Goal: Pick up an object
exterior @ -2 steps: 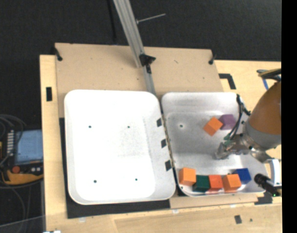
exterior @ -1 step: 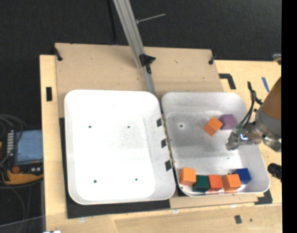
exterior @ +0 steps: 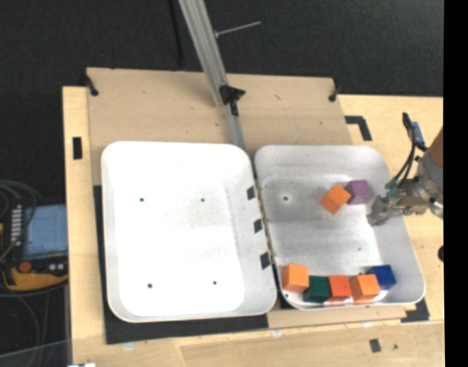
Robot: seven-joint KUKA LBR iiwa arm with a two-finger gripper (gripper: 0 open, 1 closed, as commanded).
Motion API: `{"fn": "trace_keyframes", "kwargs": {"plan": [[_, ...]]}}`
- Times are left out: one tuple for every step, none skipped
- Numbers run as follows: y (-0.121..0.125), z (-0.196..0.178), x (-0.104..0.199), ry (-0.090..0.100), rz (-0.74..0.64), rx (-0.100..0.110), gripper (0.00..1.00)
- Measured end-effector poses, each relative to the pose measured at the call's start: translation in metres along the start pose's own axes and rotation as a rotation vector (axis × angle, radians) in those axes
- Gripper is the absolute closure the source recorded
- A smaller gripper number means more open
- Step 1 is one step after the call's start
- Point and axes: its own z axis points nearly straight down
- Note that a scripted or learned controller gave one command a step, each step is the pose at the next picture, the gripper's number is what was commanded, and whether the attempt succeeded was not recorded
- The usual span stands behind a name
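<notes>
- The right bin serves as the landmark; it sits on the desk with its left edge touching the left bin.
- The claw hovers at the right bin's right rim, about halfway down that side; the blur there means I cannot tell whether it is released or clenched, and nothing shows clearly in it.
- An orange block lies tilted in the middle of the right bin, touching a purple block just to its right.
- The purple block lies near the claw, slightly apart from it.
- Along the right bin's near rim runs a row of blocks: an orange cube at the left, a green block, two more orange blocks, and a blue block at the right end.
- A grey rail runs slantwise from the top of the view down to the right bin's far left corner.
- Well left of both bins, off the desk, lie a blue box and cables.
</notes>
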Motion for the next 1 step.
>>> {"fn": "trace_keyframes", "kwargs": {"plan": [[0.0199,-0.0016,0.0569,0.003,-0.005,0.004,1.00]]}}
